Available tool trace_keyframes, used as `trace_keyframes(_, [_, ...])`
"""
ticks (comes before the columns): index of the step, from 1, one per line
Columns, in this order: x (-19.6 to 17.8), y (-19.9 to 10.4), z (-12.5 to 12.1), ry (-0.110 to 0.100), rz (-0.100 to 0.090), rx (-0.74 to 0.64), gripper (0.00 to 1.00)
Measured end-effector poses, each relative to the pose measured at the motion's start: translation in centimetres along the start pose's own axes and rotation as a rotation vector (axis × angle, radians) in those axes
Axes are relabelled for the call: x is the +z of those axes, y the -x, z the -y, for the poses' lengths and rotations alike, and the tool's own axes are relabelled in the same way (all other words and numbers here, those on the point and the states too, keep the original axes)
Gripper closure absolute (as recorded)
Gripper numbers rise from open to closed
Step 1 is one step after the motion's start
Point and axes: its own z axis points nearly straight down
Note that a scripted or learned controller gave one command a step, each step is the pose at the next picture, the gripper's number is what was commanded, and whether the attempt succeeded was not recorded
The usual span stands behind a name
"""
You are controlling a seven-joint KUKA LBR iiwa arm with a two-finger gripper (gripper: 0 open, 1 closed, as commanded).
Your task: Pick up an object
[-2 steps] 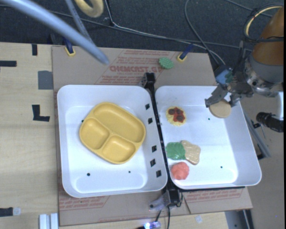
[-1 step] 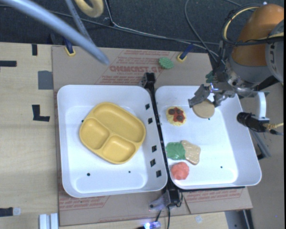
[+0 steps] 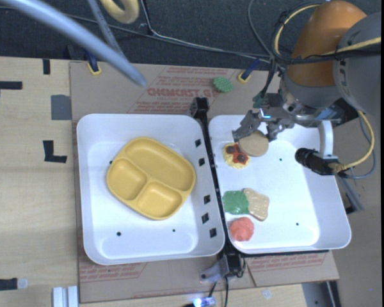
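Note:
My gripper (image 3: 258, 130) hangs over the back left part of the right bin (image 3: 307, 235), with its two dark fingers (image 3: 242, 130) spread apart, open. Just below and in front of the fingertips lies a round tan piece (image 3: 255, 146) like a bun; nothing shows it lifted or clamped. Touching its left side is a small yellow and red food piece (image 3: 235, 156). Nearer the front lie a green leafy piece (image 3: 234, 202), a tan toast slice (image 3: 258, 204) and a red piece (image 3: 242, 229).
The left bin (image 3: 93, 171) holds a yellow divided plate (image 3: 150, 178). A small green object (image 3: 223, 84) lies on the cardboard behind the bins. A black part with cables (image 3: 313, 160) sticks out at the arm's right, over the right bin.

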Motion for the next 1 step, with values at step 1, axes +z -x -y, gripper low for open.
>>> trace_keyframes(1, [-0.02,-4.67,0.17,-0.001,0.000,0.000,1.00])
